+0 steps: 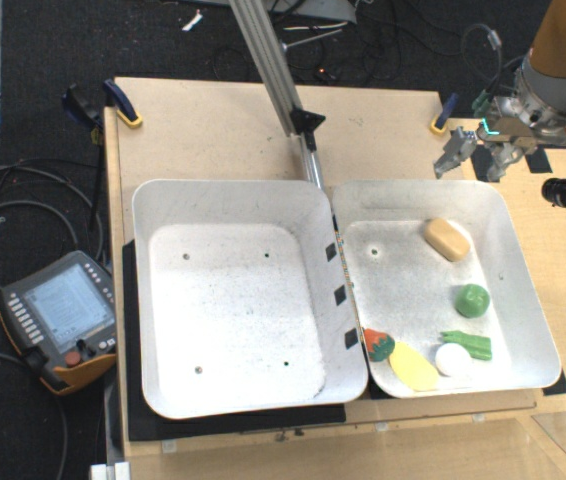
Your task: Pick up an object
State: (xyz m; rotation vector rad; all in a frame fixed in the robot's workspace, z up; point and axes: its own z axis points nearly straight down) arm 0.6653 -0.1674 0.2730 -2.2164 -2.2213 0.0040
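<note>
My gripper [475, 158] hangs above the far right corner of the right bin [523, 268], its two fingers spread open with nothing between them. In that bin lie a tan bread-like piece [447, 238], a green round object [472, 300], a small green piece [469, 344], a white ball [453, 360], a yellow banana-like piece [413, 369] and a small orange and green object [377, 346]. The gripper stands well back from all of them, closest to the tan piece.
The left bin [163, 228] adjoins the right one along a middle ridge. A slanted metal pole [268, 53] runs down to the bins' far junction. Yellow-tipped clamps [123, 108] sit at the bench's back corners. A teach pendant [58, 313] lies at the left.
</note>
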